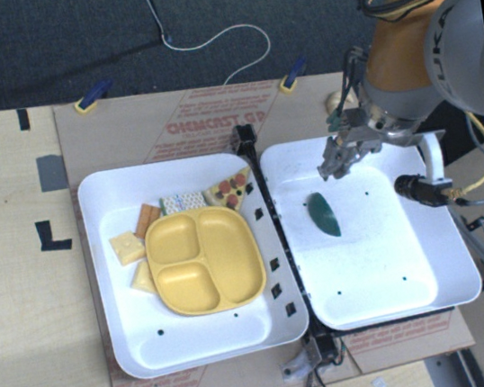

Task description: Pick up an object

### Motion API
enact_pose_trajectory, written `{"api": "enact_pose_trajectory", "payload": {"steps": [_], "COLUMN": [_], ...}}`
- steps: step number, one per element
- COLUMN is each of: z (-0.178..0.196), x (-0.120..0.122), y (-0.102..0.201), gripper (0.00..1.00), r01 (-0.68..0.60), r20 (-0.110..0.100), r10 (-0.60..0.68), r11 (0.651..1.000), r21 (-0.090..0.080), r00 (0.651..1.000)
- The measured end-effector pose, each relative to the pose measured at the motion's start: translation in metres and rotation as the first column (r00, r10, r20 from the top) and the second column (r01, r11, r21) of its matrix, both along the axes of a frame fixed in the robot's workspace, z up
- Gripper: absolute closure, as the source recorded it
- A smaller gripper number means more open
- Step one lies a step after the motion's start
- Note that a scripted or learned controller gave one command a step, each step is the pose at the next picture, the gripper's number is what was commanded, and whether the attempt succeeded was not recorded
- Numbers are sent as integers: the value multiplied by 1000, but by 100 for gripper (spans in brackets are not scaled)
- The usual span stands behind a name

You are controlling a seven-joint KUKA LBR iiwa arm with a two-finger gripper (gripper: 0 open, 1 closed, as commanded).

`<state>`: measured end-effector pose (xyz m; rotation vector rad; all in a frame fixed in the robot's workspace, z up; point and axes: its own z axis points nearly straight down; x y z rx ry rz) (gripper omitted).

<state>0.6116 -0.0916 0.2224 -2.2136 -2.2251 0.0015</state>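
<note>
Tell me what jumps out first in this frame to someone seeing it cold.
The big yellow divided plate dominates the left bin, with small flat food-like pieces tucked along its upper-left side. In the right bin a single dark green object lies alone near the upper left. The grey arm with its orange band reaches in from the right, its claw poised just above and right of the green object.

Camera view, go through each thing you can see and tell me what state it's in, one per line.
Gripper: above the right bin's upper part, nothing between its fingers.
Green object: lying flat in the right bin, apart from the gripper.
Yellow divided plate: right side up in the left bin, compartments bare.
Small food pieces: loose around the plate's upper left edge.
</note>
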Motion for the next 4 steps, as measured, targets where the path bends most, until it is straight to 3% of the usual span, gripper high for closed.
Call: {"api": "enact_pose_trajectory", "payload": {"steps": [1,2,3,4], "z": [-8,-6,3,12], "x": [-7,2,-1,-4], "y": [50,72,80,68], "gripper": [100,100,100,100], "r01": [0,1,3,3], "r20": [-1,1,2,2], "r10": [0,-1,-3,-3], "r11": [1000,1000,1000,1000], "r21": [0,-1,-1,-1], "r00": [1000,1000,1000,1000]}}
